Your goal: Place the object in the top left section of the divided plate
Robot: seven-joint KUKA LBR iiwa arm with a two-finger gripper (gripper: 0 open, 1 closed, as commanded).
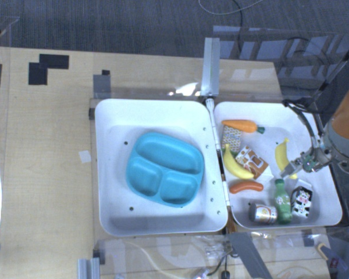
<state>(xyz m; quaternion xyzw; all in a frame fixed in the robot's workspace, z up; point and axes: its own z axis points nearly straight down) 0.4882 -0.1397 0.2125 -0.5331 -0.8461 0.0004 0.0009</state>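
A blue divided plate lies tilted in the left bin, with one long section at its far side and two smaller ones nearer me; nothing is in it. My gripper hangs low in the right bin, right at the lower end of a small yellow banana and just above a green bottle. I see nothing clearly held in it. The arm comes in from the right edge.
The right bin also holds an orange carrot, a larger banana, a patterned packet, a red sausage, a tin can and a black-and-white cow-patterned item. A metal post stands behind the bins.
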